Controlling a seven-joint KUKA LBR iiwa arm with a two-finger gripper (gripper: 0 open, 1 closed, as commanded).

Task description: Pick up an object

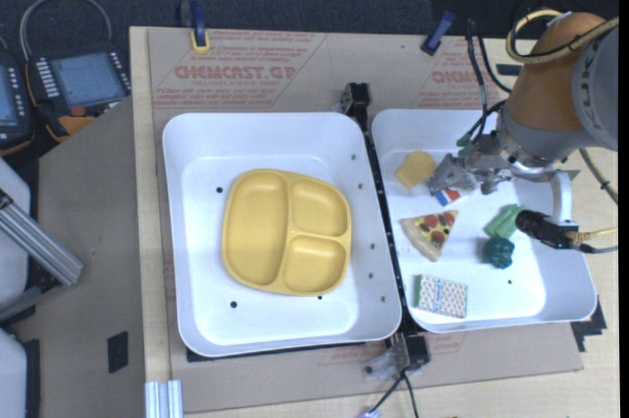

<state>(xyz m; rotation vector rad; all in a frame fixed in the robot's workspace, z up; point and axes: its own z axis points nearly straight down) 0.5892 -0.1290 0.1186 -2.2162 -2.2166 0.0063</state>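
My gripper point(451, 180) hangs low over the upper middle of the right bin point(560, 303), at the end of the grey arm coming in from the right. A small red and blue object point(448, 196) lies just beneath it, partly hidden. A yellow wedge point(414, 168) sits just to its left. A toy pizza slice point(430, 232) lies below it. A green toy point(501, 236) rests to the lower right, and a patterned flat packet point(440, 295) lies near the bin's front edge.
The left bin point(192, 239) holds a yellow divided plate point(286, 231). A black clamp point(356, 97) sits on the ridge between the bins. A black cable plug point(539, 227) on the arm reaches over the right bin's right side.
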